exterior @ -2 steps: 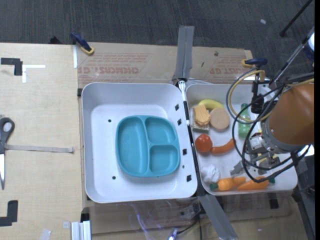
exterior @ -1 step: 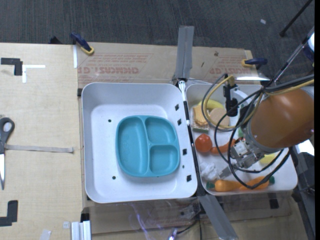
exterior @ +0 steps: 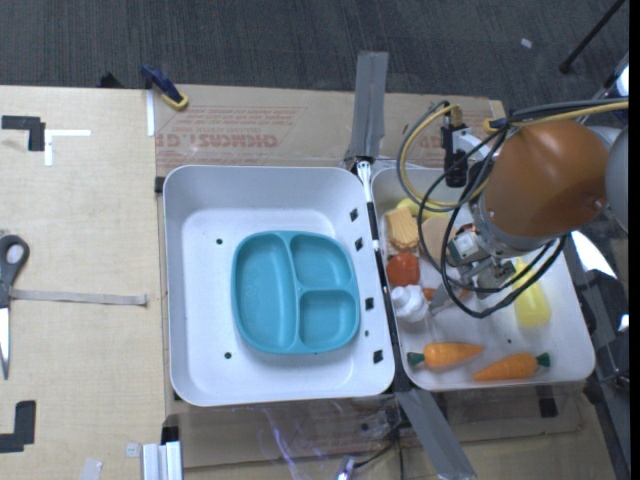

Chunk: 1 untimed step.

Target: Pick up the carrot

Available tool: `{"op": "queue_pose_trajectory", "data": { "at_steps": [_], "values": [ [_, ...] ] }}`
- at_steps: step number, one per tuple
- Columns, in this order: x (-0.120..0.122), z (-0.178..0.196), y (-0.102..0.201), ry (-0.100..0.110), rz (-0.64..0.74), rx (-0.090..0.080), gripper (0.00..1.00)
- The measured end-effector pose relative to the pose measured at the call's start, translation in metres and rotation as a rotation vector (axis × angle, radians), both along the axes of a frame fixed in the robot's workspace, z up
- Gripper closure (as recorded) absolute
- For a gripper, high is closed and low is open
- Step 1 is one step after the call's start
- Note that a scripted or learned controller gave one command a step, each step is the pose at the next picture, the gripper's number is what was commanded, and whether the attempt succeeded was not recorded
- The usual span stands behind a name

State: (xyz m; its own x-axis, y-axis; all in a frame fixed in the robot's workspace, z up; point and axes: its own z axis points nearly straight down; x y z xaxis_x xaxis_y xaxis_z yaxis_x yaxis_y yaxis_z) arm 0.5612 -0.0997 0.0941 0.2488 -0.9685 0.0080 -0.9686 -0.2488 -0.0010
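While its grip cannot be told, the end effector (exterior: 470,268) hovers above two carrots (exterior: 452,354); cardboard lettering (exterior: 228,138) unreadable.

1. A dark grey carpeted floor (exterior: 280,18) runs across the top of the view.
2. A pale wooden bench top (exterior: 75,228) fills the left side, marked with black tape pieces (exterior: 25,128) and a white strip.
3. A brown cardboard sheet (exterior: 250,128) with red printing lies flat on the bench.
4. Scissors (exterior: 8,298) rest at the bench's left edge.
5. A blue-and-yellow clamp (exterior: 163,85) sits at the cardboard's upper corner.
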Motion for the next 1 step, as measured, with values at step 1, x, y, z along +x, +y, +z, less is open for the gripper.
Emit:
{"op": "queue_pose_trajectory", "data": {
  "at_steps": [1],
  "values": [
    [-0.0809, 0.0193, -0.0012, -0.006, -0.116, 0.009, 0.0]
  ]
}}
